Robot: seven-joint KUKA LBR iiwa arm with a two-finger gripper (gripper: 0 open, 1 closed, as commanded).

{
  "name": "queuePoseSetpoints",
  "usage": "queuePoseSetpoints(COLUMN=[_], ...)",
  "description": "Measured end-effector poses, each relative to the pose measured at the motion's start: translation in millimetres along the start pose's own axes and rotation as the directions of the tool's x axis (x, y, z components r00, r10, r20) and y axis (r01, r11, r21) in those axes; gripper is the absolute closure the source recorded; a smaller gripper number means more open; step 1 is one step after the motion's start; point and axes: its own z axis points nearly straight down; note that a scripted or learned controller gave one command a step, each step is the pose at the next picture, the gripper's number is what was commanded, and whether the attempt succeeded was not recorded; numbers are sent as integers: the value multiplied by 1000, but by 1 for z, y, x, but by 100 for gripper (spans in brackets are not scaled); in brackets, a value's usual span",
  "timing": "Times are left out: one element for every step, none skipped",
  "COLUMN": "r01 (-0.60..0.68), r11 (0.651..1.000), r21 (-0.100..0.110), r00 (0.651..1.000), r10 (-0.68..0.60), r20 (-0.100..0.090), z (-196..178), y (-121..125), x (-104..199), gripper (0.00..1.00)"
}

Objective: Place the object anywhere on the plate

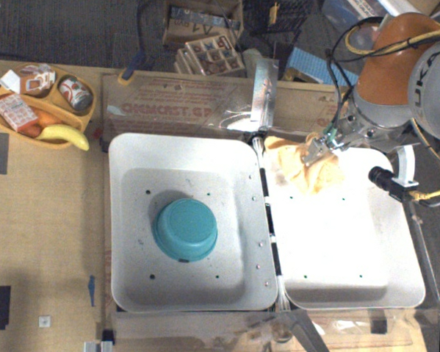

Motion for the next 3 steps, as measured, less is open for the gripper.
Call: queuePoseSetpoints(r01=[-5, 384, 713], r11=[1000, 923, 701], r21=[1, 1, -1], r00=[1000, 923, 701], r10=[5, -384, -713], r20=[0, -3, -3], z=[-40, -47, -44], y=[-1, 9, 3], x=[-4, 41, 97], gripper=[100, 100, 100])
